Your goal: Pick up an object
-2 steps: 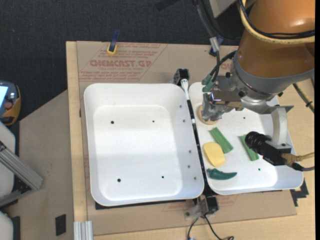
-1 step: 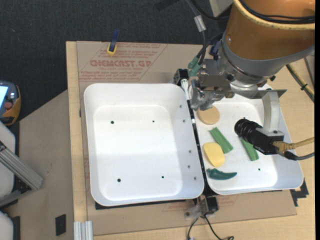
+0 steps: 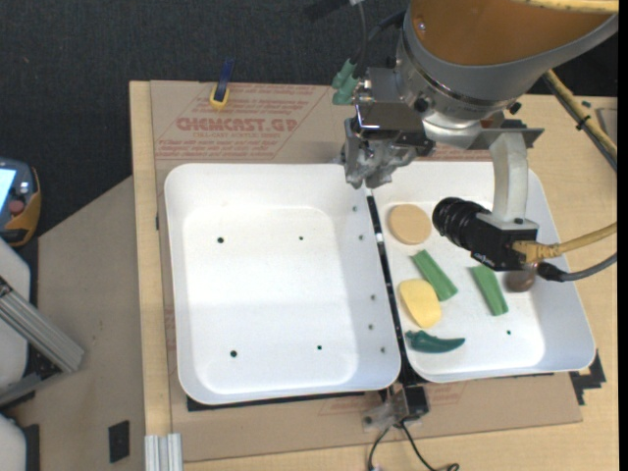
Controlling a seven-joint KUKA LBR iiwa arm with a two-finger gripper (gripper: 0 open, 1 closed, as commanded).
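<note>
Objects, a round tan disc (image 3: pixel 409 224) among them, are lying in the right white bin (image 3: pixel 559 346) near cardboard (image 3: pixel 294 126) reading "CHEMCAST GP", while the gripper (image 3: pixel 371 172) is hovering, its grip impossible to tell.

Two white bins (image 3: pixel 260 292) moulded in smooth, faintly glossy plastic; matt brown cardboard sheet (image 3: pixel 245 116) laid beneath; yellow piece (image 3: pixel 422 304) and green pieces (image 3: pixel 433 274) seen as smooth plastic; arm band (image 3: pixel 510 18) finished in satin orange

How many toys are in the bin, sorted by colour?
Green: 3, namely a green stick, a second green stick and a dark green curved piece.
Tan: 1, the round tan piece.
Yellow: 1, the yellow piece.
Total: 5, all in the right bin.
</note>
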